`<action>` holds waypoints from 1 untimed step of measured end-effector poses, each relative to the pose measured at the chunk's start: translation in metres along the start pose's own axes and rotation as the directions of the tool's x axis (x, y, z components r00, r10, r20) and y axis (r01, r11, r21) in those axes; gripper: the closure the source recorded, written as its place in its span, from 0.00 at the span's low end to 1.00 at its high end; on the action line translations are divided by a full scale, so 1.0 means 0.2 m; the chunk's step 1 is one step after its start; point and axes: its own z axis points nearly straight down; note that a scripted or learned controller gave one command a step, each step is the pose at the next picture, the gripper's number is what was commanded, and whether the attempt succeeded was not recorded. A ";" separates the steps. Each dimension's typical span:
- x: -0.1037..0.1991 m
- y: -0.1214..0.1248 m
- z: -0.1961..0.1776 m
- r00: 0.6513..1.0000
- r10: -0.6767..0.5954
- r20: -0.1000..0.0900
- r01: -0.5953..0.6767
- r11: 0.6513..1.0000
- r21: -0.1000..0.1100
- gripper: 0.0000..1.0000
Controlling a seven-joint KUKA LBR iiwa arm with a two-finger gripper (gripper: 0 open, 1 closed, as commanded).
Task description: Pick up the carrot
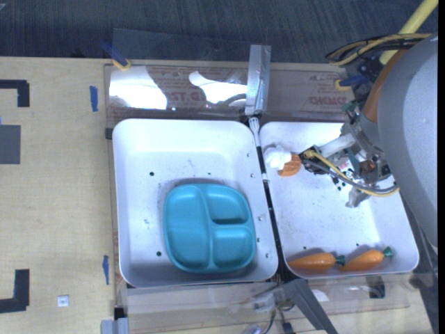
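Two carrots (313, 261) at right bin's (389, 218) near edge, pincer (306, 160) over far corner

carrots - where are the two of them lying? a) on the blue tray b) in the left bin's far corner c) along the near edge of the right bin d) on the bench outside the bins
c: both carrots lie end to end along the near wall of the right bin, while the blue tray sits in the left bin.

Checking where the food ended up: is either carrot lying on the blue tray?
No. Both carrots lie along the near wall of the right bin, while the blue tray sits in the left bin.
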 end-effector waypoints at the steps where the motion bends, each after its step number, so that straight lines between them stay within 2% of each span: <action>1: -0.27 -0.08 0.01 0.997 0.075 0.006 -0.075 0.997 0.003 0.00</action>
